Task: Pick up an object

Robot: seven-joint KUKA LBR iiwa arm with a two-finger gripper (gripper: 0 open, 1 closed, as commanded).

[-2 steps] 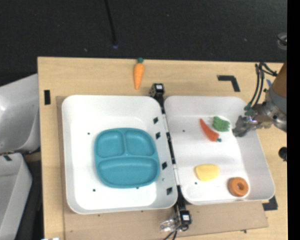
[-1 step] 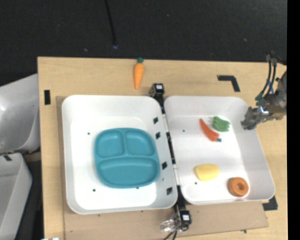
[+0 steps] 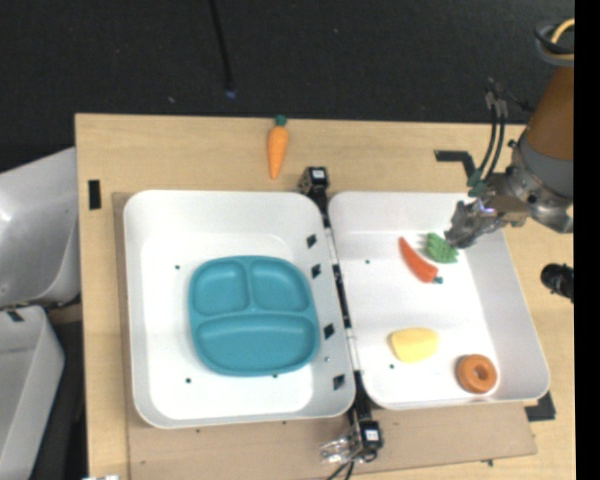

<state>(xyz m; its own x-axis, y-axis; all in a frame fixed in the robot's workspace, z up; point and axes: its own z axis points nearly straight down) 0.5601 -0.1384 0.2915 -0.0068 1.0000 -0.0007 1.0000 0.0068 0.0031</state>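
Observation:
The right bin (image 3: 380,218) holds a red chili pepper (image 3: 416,259), a small green leafy toy (image 3: 441,247), a yellow lemon-like piece (image 3: 413,344) and a brown doughnut (image 3: 476,373). My gripper (image 3: 466,224) reaches in from the right and sits low over the bin's upper right part, directly above and to the right of the green toy. Its tips are beside the green toy; I cannot make out whether anything is between them.
The left bin (image 3: 160,218) carries a teal divided plate (image 3: 252,314). An orange carrot (image 3: 277,147) lies on the wooden bench behind the bins. A black clip (image 3: 314,179) sits where the bins meet at the back.

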